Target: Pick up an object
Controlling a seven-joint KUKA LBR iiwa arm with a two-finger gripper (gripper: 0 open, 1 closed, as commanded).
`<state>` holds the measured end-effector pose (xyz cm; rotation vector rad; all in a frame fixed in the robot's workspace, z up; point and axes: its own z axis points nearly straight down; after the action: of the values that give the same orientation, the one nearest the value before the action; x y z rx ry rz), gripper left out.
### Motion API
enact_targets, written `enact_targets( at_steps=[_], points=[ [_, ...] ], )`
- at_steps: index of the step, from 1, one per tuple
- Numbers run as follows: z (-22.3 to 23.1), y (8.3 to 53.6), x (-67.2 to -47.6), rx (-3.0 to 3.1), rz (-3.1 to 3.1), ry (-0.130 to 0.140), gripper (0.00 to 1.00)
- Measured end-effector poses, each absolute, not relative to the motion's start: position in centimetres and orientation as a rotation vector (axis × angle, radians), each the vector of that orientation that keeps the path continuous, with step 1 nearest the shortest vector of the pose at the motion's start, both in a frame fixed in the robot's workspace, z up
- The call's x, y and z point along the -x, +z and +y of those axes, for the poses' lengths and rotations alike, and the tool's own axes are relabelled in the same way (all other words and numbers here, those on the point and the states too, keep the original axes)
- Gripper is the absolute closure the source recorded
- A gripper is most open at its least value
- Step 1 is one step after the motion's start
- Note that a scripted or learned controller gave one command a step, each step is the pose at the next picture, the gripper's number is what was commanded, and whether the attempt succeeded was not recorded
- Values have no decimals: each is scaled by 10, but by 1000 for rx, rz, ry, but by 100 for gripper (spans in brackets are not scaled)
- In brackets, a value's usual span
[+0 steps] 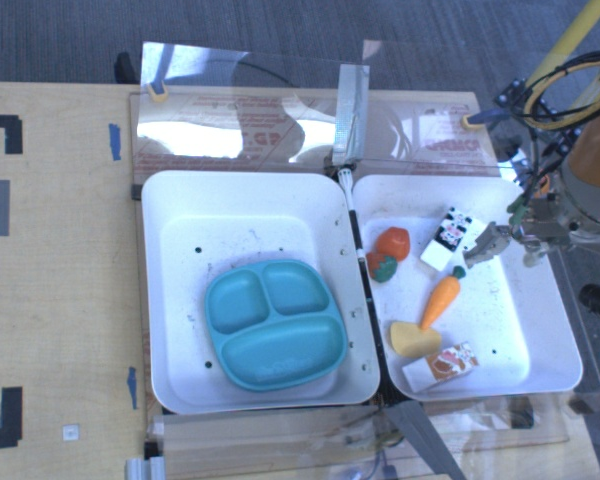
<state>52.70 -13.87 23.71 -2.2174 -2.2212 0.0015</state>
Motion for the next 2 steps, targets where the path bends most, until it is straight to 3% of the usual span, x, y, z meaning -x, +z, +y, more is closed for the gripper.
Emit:
enact_targets(
  at_steps=[1,2],
  points=[
    [-138,104,-502,2351,-2075,7,0],
    [-85,185,-499,2214,-2232,-3,0]
  ],
)
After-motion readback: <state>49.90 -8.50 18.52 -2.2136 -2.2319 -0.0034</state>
